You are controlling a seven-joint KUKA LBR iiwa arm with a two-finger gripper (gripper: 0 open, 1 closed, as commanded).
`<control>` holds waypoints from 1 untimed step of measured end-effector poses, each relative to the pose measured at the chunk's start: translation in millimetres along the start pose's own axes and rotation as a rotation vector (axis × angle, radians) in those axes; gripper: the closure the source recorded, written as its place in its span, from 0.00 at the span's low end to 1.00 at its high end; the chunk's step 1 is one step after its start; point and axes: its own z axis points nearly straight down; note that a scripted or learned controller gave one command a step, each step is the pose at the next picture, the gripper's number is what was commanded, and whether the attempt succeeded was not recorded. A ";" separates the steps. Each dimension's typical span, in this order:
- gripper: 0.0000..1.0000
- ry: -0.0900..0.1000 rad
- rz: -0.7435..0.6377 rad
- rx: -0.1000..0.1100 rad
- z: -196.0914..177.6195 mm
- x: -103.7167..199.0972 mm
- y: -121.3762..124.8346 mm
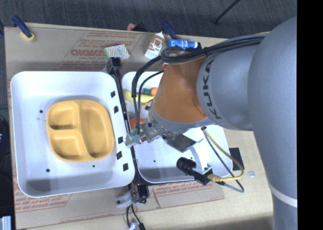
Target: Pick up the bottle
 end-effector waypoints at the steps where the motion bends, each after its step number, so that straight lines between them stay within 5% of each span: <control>1: 1.00 -0.005 -0.157 -0.005 -86.7 -28.6 -10.9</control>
